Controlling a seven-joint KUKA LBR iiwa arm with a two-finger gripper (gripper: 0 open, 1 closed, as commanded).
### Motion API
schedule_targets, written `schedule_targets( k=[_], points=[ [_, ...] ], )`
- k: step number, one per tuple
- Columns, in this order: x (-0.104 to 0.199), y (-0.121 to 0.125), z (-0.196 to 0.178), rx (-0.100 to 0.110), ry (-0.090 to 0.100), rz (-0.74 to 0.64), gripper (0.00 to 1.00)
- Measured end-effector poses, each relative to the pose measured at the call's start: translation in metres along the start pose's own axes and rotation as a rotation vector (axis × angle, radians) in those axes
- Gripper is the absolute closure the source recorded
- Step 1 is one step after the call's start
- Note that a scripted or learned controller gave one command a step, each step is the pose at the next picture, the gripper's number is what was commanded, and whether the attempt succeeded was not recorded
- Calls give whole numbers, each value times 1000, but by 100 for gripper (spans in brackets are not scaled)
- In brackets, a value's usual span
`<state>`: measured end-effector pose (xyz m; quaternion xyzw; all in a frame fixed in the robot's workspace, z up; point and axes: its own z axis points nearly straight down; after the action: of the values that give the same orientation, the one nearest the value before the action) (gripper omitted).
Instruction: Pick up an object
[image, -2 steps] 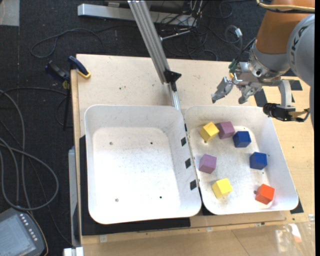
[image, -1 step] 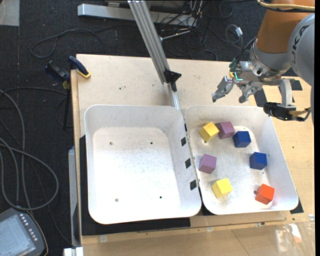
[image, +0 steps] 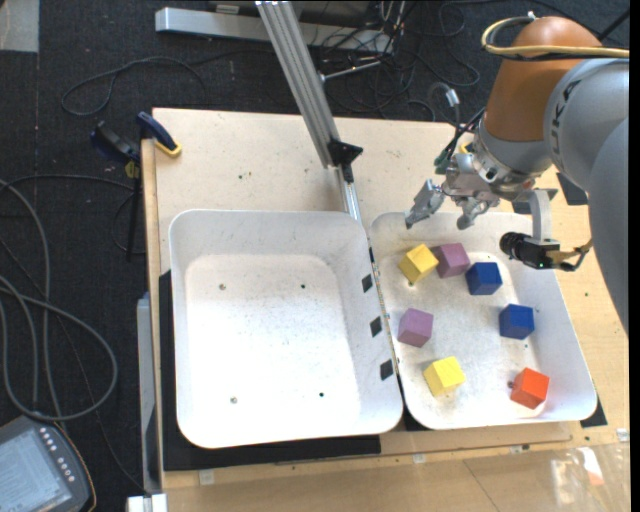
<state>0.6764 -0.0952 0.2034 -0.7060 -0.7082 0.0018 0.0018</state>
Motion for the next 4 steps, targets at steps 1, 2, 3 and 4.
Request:
schedule_targets(
  k=[1,2,3,4],
  points=[
    [-9,-5,55,0,-1,4,0],
    [-10,0,80,-22,-4,3,0],
    [-10,0,71,-24,-6,3,100],
    [-13,4,7,-13,-2,2,100]
  ],
)
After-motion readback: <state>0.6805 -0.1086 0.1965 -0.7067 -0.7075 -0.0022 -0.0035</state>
